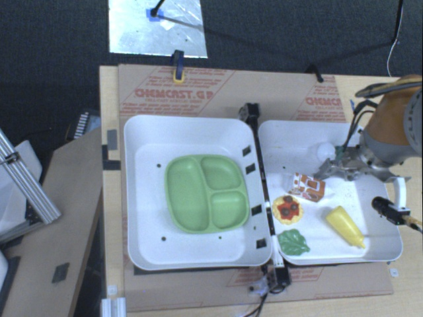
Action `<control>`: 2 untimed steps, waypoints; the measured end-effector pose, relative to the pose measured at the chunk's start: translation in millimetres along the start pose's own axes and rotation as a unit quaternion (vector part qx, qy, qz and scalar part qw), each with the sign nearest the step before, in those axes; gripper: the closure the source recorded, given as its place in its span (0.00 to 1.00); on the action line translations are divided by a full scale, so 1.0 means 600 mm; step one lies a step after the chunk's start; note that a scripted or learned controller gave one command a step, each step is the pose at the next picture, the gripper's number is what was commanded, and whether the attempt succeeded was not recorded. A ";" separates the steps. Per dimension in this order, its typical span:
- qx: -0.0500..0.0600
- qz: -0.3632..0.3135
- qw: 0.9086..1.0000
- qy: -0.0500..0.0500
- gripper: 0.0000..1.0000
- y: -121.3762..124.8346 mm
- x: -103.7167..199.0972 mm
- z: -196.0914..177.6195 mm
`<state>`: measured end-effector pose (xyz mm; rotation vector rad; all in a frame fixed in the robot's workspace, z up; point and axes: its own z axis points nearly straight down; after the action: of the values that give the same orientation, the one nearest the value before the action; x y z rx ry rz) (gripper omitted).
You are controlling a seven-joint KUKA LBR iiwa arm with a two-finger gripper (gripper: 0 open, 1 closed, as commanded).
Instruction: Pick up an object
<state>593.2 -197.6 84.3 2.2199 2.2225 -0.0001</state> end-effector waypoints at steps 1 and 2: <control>-0.002 0.000 1.000 -0.001 1.00 0.002 0.000 -0.019; -0.004 -0.002 1.000 -0.001 1.00 0.006 0.012 -0.122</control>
<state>596.5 -190.1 157.3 2.2113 2.2222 0.0061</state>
